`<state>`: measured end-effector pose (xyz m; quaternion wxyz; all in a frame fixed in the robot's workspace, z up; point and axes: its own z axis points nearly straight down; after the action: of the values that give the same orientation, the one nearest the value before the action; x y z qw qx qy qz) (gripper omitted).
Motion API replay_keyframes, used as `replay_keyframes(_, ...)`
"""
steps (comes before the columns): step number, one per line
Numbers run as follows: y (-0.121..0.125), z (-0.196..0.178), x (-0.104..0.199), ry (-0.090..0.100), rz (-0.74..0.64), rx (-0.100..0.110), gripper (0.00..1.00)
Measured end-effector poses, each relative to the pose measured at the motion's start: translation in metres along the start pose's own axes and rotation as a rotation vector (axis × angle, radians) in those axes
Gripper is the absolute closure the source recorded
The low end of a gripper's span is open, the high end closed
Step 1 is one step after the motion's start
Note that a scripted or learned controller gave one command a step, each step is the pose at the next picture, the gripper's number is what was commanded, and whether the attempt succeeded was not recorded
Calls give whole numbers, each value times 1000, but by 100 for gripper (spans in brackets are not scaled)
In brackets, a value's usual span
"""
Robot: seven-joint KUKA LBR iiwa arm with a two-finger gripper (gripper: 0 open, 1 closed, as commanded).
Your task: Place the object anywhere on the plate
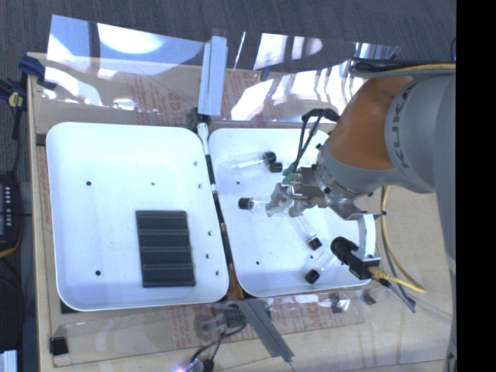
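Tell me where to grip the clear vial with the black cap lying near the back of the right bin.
Grip the clear vial across the middle of its barrel, coming straight down from above. It lies flat on the right bin floor, cap end pointing right, with open space either side.

The left bin (77, 169) is mostly bare white floor, so there's open room across its upper half and along its left side; the dark ribbed plate (164, 247) sits low in its middle. The right bin (232, 262) is crowded: small clear vials (256, 161) with black caps lie scattered, and the arm (387, 130) covers its right part. A ridge (215, 208) divides the bins.
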<state>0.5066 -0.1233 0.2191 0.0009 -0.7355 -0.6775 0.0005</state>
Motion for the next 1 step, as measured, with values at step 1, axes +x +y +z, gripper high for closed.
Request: replay_keyframes(1,-12,28,79,0,-113,2,100)
